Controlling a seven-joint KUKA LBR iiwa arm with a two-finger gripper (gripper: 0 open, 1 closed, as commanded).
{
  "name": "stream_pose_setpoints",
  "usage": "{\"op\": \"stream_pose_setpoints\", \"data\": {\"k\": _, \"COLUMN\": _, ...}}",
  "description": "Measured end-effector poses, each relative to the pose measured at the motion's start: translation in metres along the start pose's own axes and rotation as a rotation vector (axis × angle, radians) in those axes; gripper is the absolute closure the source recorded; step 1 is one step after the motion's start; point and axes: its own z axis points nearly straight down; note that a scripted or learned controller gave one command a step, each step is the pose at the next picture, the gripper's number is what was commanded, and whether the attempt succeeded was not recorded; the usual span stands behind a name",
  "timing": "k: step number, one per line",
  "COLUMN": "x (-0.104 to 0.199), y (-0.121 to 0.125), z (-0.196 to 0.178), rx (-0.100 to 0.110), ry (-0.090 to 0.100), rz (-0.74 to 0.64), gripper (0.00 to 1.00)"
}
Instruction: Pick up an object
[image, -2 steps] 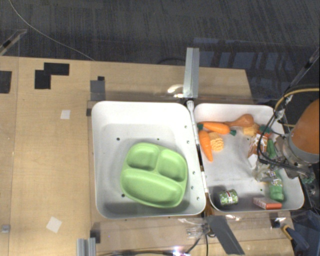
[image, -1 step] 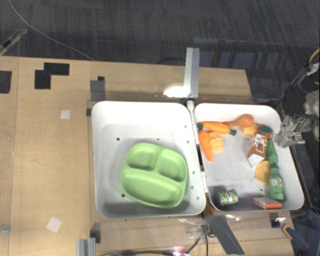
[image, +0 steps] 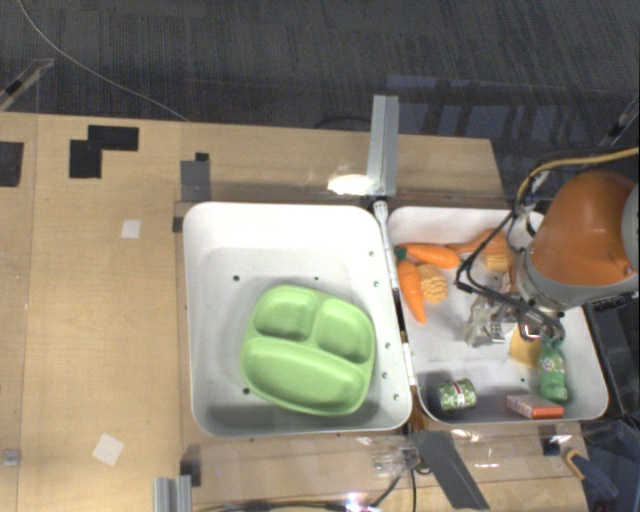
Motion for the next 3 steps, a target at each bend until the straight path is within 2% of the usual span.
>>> {"op": "stream_pose_setpoints", "data": {"k": 1, "x": -0.025, "y": -0.053, "z": -0.065, "rx": 0.004, "ry": -0.005, "rz": -0.284, "gripper": 1.0}}
{"op": "stream_pose_setpoints", "data": {"k": 2, "x": 0.03, "y": -0.026, "z": 0.006, "rx": 0.007, "ry": -0.009, "rz": -0.456, "gripper": 1.0}}
{"op": "stream_pose_setpoints", "data": {"k": 3, "x": 0.011, "y": -0.022, "z": -0.059, "rx": 0.002, "ry": -0.002, "rz": -1.143, "gripper": 1.0}}
